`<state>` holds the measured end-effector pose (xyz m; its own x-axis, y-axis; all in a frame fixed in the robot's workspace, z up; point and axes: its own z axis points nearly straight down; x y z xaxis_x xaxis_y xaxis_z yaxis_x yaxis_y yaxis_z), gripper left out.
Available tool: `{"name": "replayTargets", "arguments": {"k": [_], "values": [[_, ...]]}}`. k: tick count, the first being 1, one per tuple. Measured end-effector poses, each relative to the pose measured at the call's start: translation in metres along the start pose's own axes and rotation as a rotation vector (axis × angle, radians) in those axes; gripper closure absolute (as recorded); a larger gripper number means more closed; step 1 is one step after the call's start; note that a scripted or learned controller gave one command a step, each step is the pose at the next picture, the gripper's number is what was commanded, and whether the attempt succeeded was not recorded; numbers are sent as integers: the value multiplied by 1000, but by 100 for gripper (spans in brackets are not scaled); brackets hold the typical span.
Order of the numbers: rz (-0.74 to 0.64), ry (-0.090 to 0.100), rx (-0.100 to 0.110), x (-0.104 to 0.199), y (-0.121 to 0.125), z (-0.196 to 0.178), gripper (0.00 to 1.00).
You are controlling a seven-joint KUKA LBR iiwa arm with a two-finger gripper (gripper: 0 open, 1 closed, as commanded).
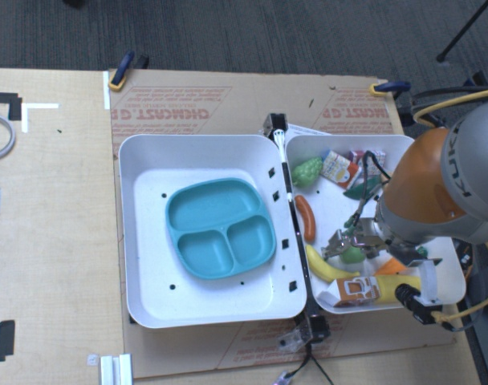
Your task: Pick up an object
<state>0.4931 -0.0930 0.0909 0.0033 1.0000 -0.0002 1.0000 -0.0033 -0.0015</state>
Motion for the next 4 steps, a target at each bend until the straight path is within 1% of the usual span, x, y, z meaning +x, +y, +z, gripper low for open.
{"name": "replayTargets", "arguments": {"k": [1, 2, 3, 4], "values": [[-5, 0, 0, -32, 55, -31, 0], [-1, 1, 2, -18, 12, 0, 0], [2, 1, 3, -19, 12, -8, 100], [-5, -1, 0, 13, 13, -113, 100]]}}
